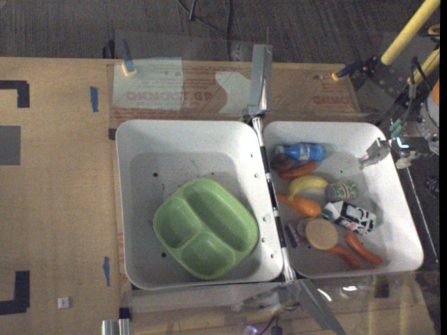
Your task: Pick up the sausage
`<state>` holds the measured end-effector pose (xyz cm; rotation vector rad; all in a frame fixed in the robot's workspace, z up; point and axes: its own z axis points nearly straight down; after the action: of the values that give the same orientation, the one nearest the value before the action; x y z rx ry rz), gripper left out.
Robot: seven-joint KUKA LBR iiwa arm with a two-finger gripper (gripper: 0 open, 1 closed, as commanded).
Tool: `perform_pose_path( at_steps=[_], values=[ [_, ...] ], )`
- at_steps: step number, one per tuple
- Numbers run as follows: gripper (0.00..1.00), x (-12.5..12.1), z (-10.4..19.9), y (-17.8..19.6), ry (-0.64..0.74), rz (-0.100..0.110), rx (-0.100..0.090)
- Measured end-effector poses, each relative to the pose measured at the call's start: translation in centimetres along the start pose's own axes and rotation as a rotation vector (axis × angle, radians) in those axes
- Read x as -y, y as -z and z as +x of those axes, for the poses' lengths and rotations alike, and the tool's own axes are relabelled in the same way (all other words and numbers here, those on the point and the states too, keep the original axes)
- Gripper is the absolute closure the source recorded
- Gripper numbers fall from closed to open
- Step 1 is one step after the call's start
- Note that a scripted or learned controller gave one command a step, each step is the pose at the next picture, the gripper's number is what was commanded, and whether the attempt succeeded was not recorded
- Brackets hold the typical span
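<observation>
The sausage (364, 250), a short red-orange link, lies near the front right corner of the right bin (408, 218). A second similar reddish piece (343, 254) lies just left of it, partly under a round tan disc (322, 234). My gripper (389, 152) hovers over the right bin's right rim, toward the back, well behind the sausage and apart from it. I see nothing held in it.
The right bin also holds a blue bottle (302, 151), a reddish long piece (299, 170), a banana (308, 184), a carrot (300, 204), a speckled green ball (341, 190) and a black-and-white carton (350, 217). A green divided plate (204, 227) lies in the left bin (140, 152).
</observation>
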<state>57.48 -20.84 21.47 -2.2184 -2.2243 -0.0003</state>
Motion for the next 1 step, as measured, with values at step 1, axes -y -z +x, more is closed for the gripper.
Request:
perform_pose_path(
  at_steps=[1],
  values=[
    [0.00,6.90,-0.30,-10.26,-0.029,-0.021,0.000]
  ],
)
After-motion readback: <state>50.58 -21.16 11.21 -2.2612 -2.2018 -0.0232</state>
